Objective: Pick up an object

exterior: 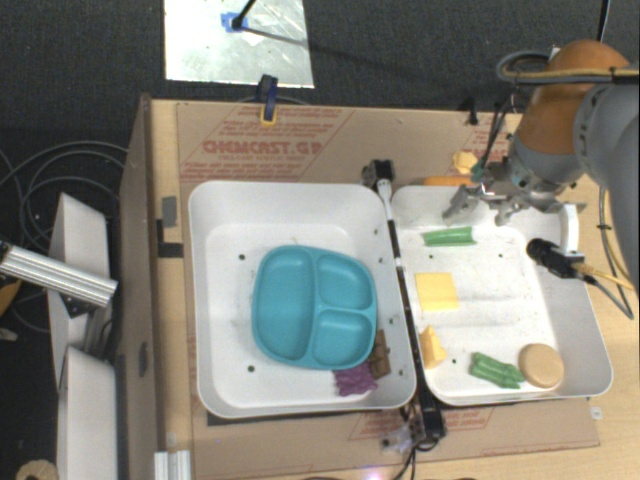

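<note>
Currently arm [575,108] is reaching in from the right, wrist pitched down over the right bin [580,298] far edge, gripper [488,205] hanging spread and grasping nothing just above the green piece [447,236], which is lying flat, long axis running left-right.

The gripper [487,205] hangs over the far edge of the right bin [590,353], fingers spread, gripping nothing. A green piece [448,236] lies just beside it. The left bin [215,268] contains a teal divided plate [314,306].
</note>
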`<move>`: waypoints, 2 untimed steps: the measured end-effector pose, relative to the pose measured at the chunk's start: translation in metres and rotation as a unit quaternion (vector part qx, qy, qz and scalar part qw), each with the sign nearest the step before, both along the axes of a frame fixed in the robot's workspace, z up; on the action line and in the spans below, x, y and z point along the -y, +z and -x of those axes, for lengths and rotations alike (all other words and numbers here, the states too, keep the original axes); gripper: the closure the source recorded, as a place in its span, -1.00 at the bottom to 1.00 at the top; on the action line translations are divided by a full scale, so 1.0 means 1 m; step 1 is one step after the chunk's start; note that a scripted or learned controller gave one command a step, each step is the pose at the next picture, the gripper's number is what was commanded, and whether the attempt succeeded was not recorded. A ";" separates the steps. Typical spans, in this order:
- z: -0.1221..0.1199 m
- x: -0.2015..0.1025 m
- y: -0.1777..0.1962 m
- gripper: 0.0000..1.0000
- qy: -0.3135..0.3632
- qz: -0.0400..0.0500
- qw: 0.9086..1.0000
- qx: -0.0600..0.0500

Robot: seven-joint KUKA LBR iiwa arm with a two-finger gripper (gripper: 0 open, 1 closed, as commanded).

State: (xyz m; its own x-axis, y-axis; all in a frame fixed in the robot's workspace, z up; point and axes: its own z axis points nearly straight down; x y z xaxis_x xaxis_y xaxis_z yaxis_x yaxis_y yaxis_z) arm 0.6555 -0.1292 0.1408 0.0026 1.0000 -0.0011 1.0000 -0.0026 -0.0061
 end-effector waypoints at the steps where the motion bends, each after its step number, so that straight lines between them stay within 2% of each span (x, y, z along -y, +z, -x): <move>1: 0.020 -0.016 -0.059 -1.00 0.002 -0.001 1.000 0.001; 2: 0.010 -0.003 -0.055 -1.00 0.001 0.000 1.000 0.005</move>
State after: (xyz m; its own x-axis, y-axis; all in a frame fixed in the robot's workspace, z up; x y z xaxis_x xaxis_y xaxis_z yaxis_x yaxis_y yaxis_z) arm 0.6456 -0.1260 0.0857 -0.0003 1.0000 -0.0009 1.0000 0.0003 0.0047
